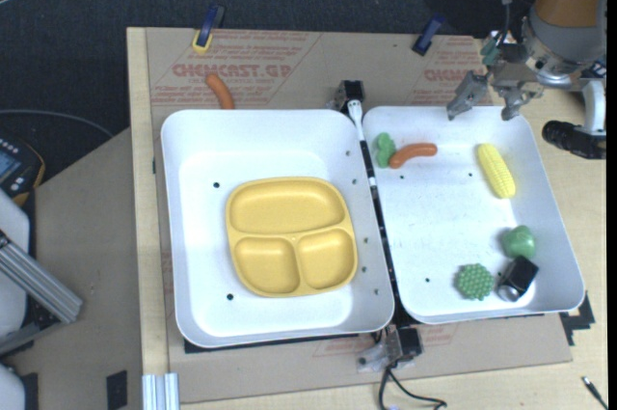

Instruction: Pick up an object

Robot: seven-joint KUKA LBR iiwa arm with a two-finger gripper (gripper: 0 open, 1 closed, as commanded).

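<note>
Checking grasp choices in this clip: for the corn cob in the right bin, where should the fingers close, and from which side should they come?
Probably at the middle of the corn cob, coming straight down from above. It lies flat on the right bin's floor, long and narrow, running from upper left to lower right in the camera view, so closing across its short width suits it. Nothing touches it; the sausage lies apart.

Open jaws of the gripper (490, 97) hover over the right bin's (549, 205) rim.
</note>
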